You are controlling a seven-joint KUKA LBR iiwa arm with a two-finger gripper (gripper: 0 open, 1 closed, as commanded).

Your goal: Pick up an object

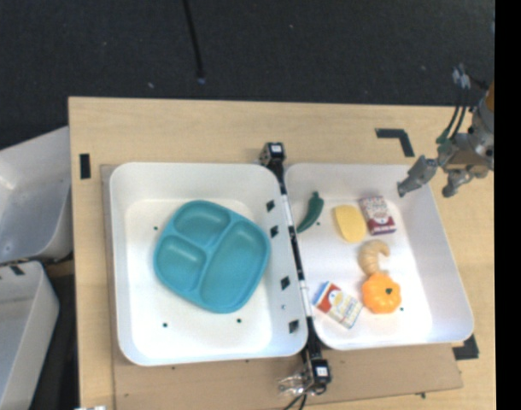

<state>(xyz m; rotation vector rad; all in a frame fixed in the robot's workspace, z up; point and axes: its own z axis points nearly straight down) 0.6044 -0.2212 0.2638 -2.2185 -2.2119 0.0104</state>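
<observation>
The end effector [433, 178] hangs open and holds nothing, above the far right rim of the right white bin [444, 254]. Below and left of it lie a small maroon carton [378, 214], its print unreadable, a yellow block [349, 223] and an orange plastic pumpkin [381, 295].

Teal divided plate [212, 255], orange pumpkin thing [381, 295], yellow block [349, 223], green pepper [311, 213], both bins [141, 331] plain white, counter [201, 131] light wood.

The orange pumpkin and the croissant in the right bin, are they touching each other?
Touching. In the camera view the croissant lies directly against the top of the orange pumpkin, with no white bin floor visible between them.
</observation>
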